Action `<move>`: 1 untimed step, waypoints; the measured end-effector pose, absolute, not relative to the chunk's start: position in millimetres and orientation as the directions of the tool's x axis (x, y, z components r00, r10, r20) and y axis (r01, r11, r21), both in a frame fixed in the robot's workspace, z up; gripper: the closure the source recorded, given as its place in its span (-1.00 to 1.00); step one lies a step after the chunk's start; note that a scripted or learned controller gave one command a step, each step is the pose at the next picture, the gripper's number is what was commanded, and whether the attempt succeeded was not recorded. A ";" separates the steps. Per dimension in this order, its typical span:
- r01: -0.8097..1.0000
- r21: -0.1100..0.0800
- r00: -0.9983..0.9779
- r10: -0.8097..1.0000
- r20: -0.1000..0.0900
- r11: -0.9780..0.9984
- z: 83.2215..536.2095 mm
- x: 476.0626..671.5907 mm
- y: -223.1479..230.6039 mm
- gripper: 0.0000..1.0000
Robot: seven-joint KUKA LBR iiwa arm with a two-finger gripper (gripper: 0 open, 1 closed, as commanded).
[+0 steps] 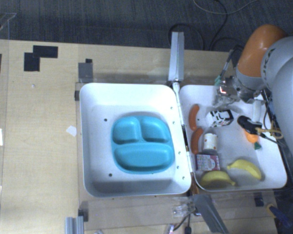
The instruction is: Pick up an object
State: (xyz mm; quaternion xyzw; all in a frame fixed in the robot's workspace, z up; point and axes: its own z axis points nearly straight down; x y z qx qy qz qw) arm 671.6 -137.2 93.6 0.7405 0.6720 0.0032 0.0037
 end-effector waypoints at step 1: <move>0.852 0.005 0.524 0.852 0.003 -0.524 199.6 670.1 -44.9 1.00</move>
